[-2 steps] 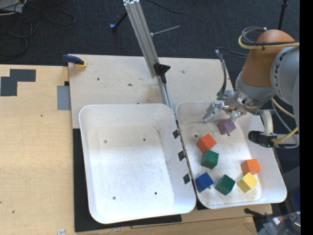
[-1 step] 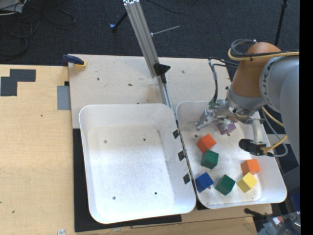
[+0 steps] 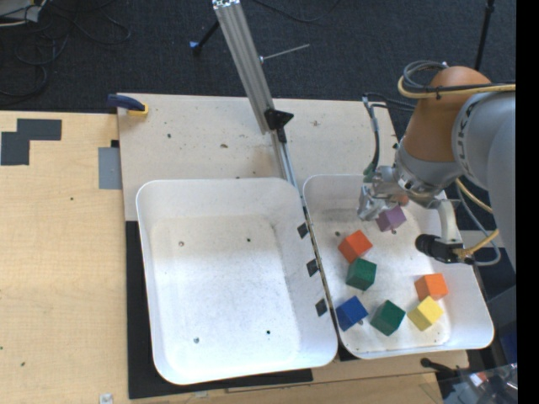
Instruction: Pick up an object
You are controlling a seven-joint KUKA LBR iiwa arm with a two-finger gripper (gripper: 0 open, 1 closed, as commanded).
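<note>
Camera view gives me the gripper (image 3: 376, 207) low in the right bin (image 3: 480, 331), touching the purple cube (image 3: 391, 219) at its tip, yet I cannot tell whether it grasps it, so I judge the pick not yet confirmed and the lift ahead.

I work in a robotics lab: my grey arm with its orange band (image 3: 442, 108) reaches from three o'clock over a pale plywood bench (image 3: 59, 251) (cables trail across the dark carpet (image 3: 101, 32) at twelve o'clock).
</note>
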